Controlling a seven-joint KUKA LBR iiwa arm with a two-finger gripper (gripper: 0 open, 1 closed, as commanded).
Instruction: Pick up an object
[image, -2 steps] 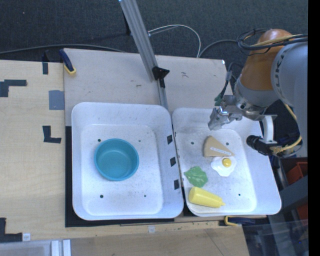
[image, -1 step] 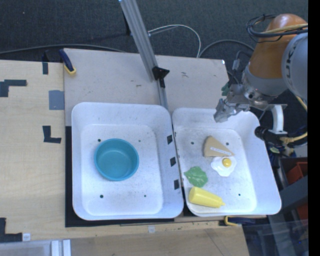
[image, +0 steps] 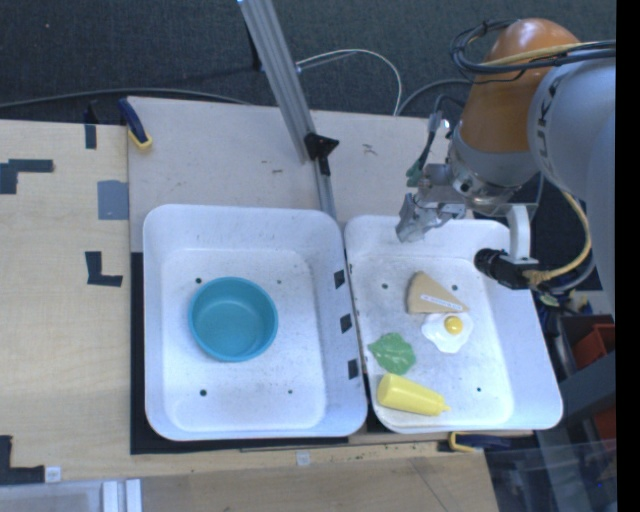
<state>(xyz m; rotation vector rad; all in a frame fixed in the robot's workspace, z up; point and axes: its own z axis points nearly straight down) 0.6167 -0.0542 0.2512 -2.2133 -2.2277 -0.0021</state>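
Note:
The right bin (image: 520, 400) holds a tan cheese wedge (image: 431, 293), a fried egg (image: 446, 331), a green leafy piece (image: 392, 351) and a yellow corn-like piece (image: 409, 396). My gripper (image: 415, 226) hangs above the bin's far edge, up and left of the cheese wedge, with nothing between its fingers. It sits apart from every object. The grey arm with its orange band (image: 505, 90) comes in from the upper right.
A blue bowl (image: 234, 318) sits in the left bin (image: 165, 400). A slanted grey metal pole (image: 290, 90) ends in a black clamp at the bins' far edge. Cables trail along the right bin's right side.

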